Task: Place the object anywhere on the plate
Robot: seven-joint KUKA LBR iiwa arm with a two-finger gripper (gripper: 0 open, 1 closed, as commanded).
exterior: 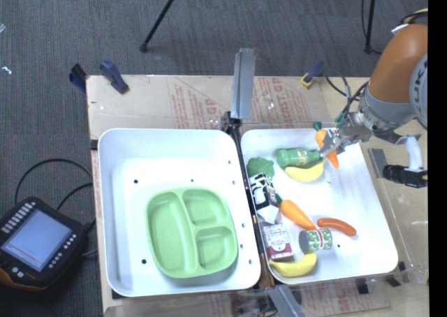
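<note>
Green and bare, the divided plate (192,232) lies in the left bin (115,151), so nothing has been delivered to it yet. Every candidate object sits well apart from the plate, across the seam in the right bin (380,239). The gripper (334,142) hangs over that bin's far corner, the one farthest from the plate, and a small orange carrot (330,148) looks pinched between its fingers, tilted and seemingly lifted just above the yellow banana (305,172) and the green bottle (297,157). I judge the gripper clamped on this carrot, though the grip is small in view and could be shallow.

Nearer the plate lie a green leafy toy (260,167), a second carrot (297,215), a red sausage (336,225), a can (316,241), a red carton (277,240) and another banana (293,264).

By my reading the pick is done or nearly so; the carry toward the plate and the release onto it remain.
</note>
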